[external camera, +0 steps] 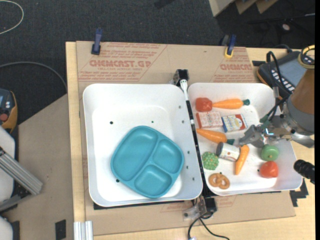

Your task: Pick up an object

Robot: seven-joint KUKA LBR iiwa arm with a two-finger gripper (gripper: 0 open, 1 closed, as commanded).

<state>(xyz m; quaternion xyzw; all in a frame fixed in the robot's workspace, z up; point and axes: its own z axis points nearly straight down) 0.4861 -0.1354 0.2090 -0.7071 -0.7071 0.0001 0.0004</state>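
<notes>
Left bin (95, 134): divided plate (146, 160) inside, toward front. Right bin (220, 88): carrots (227, 104), tomatoes (268, 169), box (220, 120), pretzel (219, 180), apple (269, 153). End effector (254, 136) over its right half.

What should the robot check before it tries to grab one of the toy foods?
1. Gripper is over the right white bin, where the toys lie: ok.
2. Something already between its fingers: cannot tell.
3. A target close by: ok. The upright orange plastic carrot and the green plastic apple lie just beside it.
4. Room around the target: not ok. The carrot touches the small white cylinder, and the red and white box sits near.
5. Toys lying still in the bin: ok.
6. Blue plastic divided plate in the left white bin is out of the way: ok.
</notes>
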